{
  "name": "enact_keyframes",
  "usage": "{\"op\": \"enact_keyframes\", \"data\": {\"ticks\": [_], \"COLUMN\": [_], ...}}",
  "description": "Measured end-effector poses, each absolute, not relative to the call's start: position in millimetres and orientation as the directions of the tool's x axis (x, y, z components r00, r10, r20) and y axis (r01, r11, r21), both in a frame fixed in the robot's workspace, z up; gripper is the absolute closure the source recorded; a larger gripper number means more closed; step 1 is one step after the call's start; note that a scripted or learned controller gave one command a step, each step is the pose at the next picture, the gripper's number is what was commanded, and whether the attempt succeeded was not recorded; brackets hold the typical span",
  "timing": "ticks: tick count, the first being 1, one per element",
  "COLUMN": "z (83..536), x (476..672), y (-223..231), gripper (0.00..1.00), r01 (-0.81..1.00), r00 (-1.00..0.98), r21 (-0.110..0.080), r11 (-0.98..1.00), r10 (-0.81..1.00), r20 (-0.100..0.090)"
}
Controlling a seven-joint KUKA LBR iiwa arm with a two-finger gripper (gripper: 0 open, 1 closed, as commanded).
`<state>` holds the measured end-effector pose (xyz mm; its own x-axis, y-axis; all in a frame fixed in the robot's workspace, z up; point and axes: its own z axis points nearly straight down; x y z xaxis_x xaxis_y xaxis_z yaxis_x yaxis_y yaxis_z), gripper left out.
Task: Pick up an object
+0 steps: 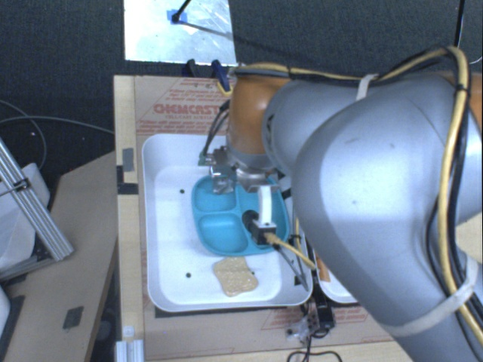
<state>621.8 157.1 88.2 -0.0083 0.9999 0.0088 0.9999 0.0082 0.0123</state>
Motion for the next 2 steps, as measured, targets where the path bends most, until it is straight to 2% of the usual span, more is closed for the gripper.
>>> {"op": "enact_keyframes", "data": {"ticks": [1,2], "z": [88,91], "x": [637.2,614.1], "y": [147,142], "gripper": [1.00,1.00], "r01": [1.000,1.000], "r00": [-0.012,-0.012], "r21": [0.000,0.018], "r11": [0.012,0.012], "r10": [1.000,1.000], "r20": [0.015,0.017]}}
